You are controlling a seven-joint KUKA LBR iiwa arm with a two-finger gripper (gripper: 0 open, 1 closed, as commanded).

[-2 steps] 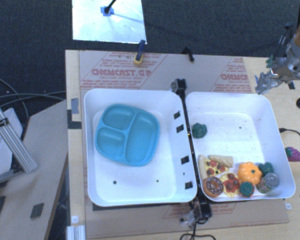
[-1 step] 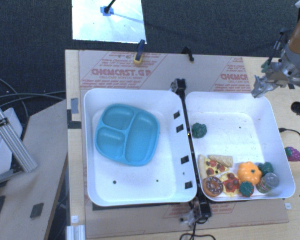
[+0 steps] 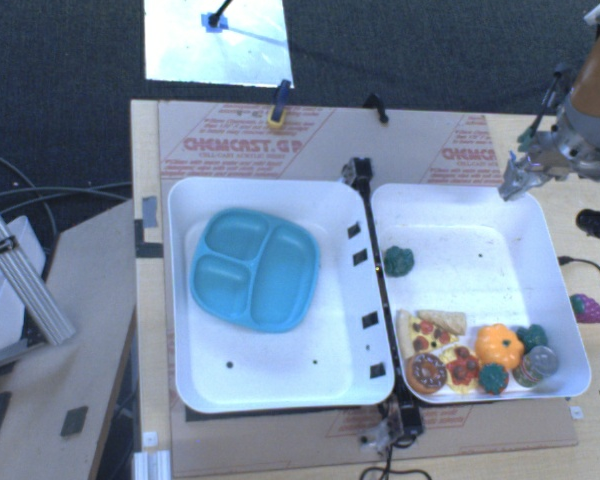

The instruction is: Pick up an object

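Observation:
My gripper (image 3: 516, 182) hangs at the far right corner of the right bin (image 3: 500, 213), above its back rim, with nothing seen between its fingers. In that bin a dark green broccoli piece (image 3: 398, 261) lies near the left wall. Along the front sit a pizza slice (image 3: 437, 334), a chocolate donut (image 3: 426, 371), a red berry cluster (image 3: 463, 369), an orange pumpkin (image 3: 499, 345), a small teal piece (image 3: 494, 378), another green piece (image 3: 532, 337) and a grey can (image 3: 536, 364).
The left bin (image 3: 220, 388) holds a blue divided plate (image 3: 254, 269). A purple grape toy (image 3: 586, 308) lies on the bench right of the right bin. A yellow and blue clip (image 3: 278, 116) sits behind the bins.

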